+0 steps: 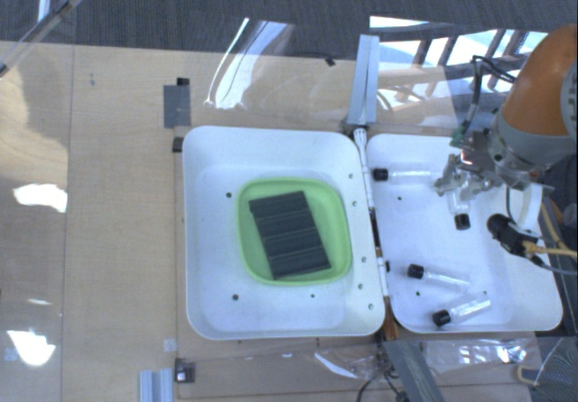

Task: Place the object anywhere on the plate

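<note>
Two shallow white bins sit side by side: the left bin (208, 301) bears a square green plate (339, 238) carrying a dark ribbed rectangular block (288, 234). Over the right bin (542, 314), the gripper (460, 192) hovers; its finger state cannot be told.

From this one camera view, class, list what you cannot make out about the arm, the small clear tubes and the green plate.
- Pincer: too small and blurred over the right white bin to tell open from shut.
- Grey arm with orange band: cut off by the right edge.
- Small clear black-capped tubes: too small to read contents.
- Green square plate: its middle is covered by the dark ridged rectangular block.
</note>
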Robot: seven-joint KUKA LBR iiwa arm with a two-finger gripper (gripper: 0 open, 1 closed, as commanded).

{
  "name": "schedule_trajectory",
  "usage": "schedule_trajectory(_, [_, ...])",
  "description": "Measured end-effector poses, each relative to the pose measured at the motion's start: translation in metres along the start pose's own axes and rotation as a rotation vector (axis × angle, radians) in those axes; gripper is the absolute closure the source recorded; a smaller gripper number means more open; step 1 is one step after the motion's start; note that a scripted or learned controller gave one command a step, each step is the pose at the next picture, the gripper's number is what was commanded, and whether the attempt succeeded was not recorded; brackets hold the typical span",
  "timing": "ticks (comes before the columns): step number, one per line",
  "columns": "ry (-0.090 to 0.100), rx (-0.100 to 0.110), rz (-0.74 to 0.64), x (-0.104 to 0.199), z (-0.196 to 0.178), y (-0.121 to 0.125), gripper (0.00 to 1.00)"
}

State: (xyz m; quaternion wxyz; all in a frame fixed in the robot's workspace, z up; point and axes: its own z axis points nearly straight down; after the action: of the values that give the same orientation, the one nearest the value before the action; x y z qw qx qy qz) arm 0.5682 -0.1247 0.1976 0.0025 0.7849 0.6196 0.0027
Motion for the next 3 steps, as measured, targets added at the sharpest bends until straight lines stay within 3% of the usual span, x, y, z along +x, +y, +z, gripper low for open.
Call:
schedule_trajectory(1, [0.0, 0.0, 0.0, 0.0, 0.0, 0.0, 0.0])
schedule_trajectory(2, [-0.003, -0.005, 0.135, -0.072, -0.121, -0.018, 0.0])
schedule_trajectory(3, [-0.003, -0.004, 0.171, -0.077, -0.139, -0.033, 0.0])
